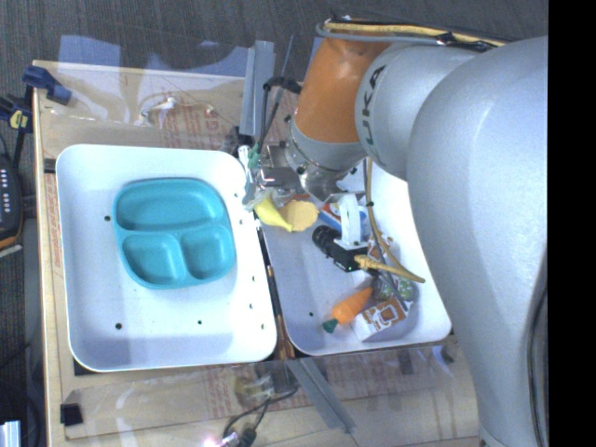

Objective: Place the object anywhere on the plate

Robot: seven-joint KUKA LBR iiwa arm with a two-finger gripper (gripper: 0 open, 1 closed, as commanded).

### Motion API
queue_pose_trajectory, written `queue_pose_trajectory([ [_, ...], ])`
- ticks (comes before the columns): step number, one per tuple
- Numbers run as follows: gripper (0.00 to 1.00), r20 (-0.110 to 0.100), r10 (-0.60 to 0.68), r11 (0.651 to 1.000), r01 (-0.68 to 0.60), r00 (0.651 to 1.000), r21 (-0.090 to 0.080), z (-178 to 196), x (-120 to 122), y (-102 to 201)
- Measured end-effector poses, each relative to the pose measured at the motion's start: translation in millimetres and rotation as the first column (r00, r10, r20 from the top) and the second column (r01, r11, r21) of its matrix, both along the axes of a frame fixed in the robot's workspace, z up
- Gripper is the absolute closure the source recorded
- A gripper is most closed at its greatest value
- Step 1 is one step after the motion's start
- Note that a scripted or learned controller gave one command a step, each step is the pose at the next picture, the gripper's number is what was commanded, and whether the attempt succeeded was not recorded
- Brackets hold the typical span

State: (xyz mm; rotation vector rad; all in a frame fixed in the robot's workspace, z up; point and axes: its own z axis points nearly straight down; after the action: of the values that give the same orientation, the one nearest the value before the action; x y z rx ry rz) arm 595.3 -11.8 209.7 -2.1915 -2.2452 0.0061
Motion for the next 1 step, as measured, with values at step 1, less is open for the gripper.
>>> queue_pose_trajectory([
  [1,1.0,0.003,0.047,0.999,-0.047,0.999,0.0,-19.1,16.4,63.1],
])
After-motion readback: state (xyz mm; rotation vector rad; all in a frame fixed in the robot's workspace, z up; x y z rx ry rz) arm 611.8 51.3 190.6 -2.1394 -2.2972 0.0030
